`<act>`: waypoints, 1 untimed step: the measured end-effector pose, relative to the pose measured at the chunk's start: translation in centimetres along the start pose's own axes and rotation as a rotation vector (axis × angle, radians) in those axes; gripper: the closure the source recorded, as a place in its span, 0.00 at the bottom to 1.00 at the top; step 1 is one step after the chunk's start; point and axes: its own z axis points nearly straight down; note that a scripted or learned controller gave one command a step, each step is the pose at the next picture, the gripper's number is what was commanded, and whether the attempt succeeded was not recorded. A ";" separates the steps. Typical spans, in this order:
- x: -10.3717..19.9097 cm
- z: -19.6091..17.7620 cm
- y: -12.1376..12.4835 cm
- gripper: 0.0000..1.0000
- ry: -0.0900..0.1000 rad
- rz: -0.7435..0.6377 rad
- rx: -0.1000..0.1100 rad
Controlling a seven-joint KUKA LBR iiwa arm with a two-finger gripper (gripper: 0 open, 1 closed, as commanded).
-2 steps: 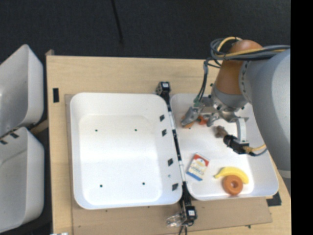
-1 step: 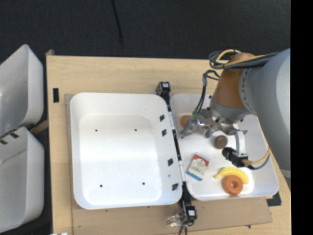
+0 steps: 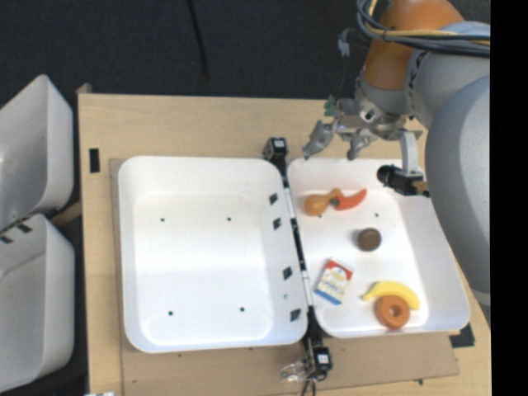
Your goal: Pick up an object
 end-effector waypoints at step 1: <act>-0.9 0.3 -5.9 0.00 0.001 0.007 0.020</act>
